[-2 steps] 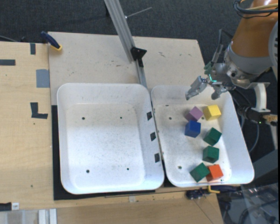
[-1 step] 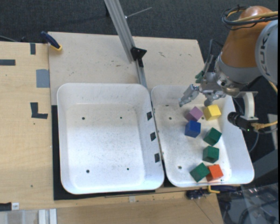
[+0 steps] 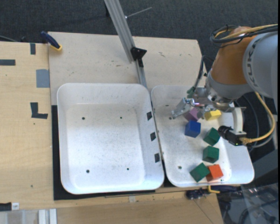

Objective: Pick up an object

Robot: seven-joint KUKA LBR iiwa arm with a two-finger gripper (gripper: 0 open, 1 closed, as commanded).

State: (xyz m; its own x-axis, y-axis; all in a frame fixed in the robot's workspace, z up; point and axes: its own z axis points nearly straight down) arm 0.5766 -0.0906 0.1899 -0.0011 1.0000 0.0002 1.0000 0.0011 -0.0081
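Hovering low in the right bin (image 3: 175, 169), the pincer (image 3: 192, 107) sits right over a purple block (image 3: 194, 114); whether it grips anything, I cannot tell. Just beside the purple block lie a yellow block (image 3: 213, 115) and a blue cube (image 3: 192, 129); further off, green blocks (image 3: 211, 136) and an orange one (image 3: 215, 172)
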